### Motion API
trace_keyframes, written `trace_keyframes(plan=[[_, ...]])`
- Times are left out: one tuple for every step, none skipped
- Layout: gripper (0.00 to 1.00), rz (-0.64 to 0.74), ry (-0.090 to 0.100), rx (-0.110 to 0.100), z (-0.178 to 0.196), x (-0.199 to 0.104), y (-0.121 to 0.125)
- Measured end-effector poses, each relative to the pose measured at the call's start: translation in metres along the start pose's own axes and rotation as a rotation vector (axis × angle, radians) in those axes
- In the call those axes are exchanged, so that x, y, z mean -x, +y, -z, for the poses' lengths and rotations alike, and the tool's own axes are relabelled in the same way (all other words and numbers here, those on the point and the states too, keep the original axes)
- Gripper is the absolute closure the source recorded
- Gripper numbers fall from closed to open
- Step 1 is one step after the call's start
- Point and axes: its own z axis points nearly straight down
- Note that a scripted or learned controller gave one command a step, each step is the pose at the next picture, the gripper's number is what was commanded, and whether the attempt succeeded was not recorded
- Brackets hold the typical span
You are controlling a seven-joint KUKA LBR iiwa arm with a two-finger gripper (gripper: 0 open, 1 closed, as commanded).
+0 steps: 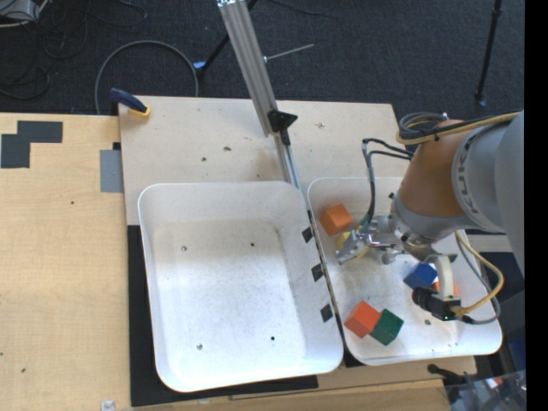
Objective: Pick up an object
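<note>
Because our gripper (349, 248) hangs low in the right bin (479, 341), near its left wall, we judge that the step in hand is to choose 1 object and close on it. We cannot tell from this slanted view how the tool stands, apart or together, since the metal parts are small and blurred, and we see nothing held in it. The orange block (336, 218) lies just beside the gripper, toward the far side of the bin, so it looks like the nearest target. The other objects are further: a red block (363, 318) and a green block (386, 326) touch each other near the front edge, and a blue block (420, 275) sits partly under the arm (445, 187). To do this step well, we think the gripper should be centred over the orange block, which lies apart from the others, and turned so that it meets 2 flat faces. We should also keep away from the bin wall, because a touch there could push the block aside. The left bin (171, 315) holds no object for us.
</note>
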Motion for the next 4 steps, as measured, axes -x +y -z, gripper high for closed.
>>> trace_keyframes(plan=[[0.00,0.002,-0.001,0.000,-0.011,0.009,0.057],[0.00,-0.003,-0.001,0.001,-0.010,-0.001,0.025],[1.00,-0.008,0.001,-0.002,-0.001,0.001,0.025],[1.00,0.004,0.002,0.006,0.093,-0.062,0.037]])
